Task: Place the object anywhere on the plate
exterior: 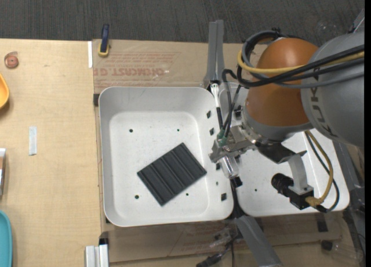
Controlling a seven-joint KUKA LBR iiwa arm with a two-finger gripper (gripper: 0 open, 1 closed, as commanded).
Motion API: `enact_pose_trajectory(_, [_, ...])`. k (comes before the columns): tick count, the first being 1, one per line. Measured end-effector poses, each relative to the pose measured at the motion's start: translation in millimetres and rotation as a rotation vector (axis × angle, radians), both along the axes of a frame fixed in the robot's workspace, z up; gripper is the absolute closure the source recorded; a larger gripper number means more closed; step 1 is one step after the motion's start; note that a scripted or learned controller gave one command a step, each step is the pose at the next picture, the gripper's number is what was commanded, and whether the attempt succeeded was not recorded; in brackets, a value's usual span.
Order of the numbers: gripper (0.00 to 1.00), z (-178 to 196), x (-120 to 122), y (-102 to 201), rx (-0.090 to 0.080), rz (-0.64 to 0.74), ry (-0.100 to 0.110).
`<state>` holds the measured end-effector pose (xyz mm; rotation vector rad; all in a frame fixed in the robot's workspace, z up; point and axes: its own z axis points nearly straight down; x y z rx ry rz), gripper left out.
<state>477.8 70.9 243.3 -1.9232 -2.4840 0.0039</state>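
Mostly arm (290, 91) covers right bin (342, 196); jaws' state unreadable; dark ribbed plate (172, 173) lies tilted in left bin (116, 144).

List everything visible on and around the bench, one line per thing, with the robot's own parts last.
ribbed plate: one, dark grey, lying flat and turned at an angle in the left bin
left bin: one, white, at the middle of the bench
right bin: one, white, beside the left bin, largely under the arm
cardboard sheet: one, brown with red print, behind the left bin
clamp: one, blue and yellow, at the cardboard's far left corner
bench top: one, pale wood, left of the bins
arm: one, grey with an orange band, reaching in from the right
gripper: one, metallic, above the seam between the bins
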Motion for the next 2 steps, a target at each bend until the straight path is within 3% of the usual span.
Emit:
enact_pose_trajectory(1, [1.00, -33.6, 29.2, 50.8, -0.001, 0.101, 0.002])
enact_pose_trajectory(2, [1.00, 26.1, 0.3, 33.6, 0.000, 0.141, 0.000])
